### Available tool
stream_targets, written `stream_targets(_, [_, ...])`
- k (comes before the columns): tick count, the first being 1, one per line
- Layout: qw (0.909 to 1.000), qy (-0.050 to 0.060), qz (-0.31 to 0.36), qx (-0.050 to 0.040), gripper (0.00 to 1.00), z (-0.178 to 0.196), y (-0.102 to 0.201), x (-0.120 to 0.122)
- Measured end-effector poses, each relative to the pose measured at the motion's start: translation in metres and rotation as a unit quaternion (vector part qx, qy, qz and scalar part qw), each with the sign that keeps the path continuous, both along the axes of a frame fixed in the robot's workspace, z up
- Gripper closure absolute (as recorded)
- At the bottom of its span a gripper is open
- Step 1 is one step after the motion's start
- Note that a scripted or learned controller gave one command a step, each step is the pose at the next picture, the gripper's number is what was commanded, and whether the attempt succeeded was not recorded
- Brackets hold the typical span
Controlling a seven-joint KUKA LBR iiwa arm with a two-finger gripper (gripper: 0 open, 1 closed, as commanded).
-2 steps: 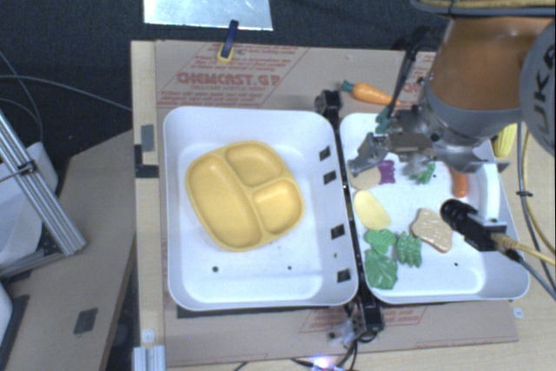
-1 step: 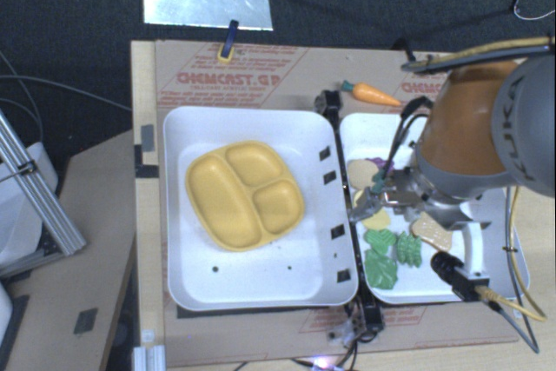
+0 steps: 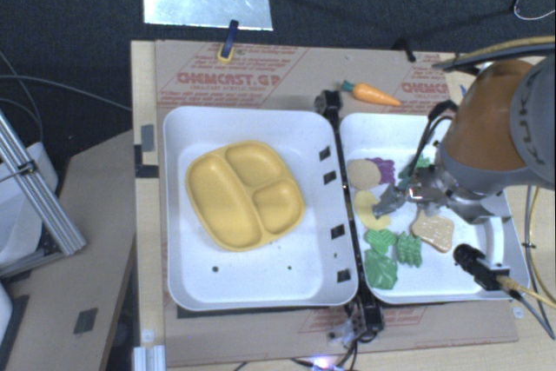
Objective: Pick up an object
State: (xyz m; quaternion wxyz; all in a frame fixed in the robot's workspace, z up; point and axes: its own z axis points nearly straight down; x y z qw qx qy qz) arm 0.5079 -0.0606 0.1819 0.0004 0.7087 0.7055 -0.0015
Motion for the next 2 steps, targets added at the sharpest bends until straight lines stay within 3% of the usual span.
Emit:
stream_targets(1, [1.0,0.0,0.001,0.001,0.0,0.002,-0.022,-0.022])
stream_targets(2, [1.0,-0.005,0.002,0.0003,0.0,-0.099,-0.056,0.021])
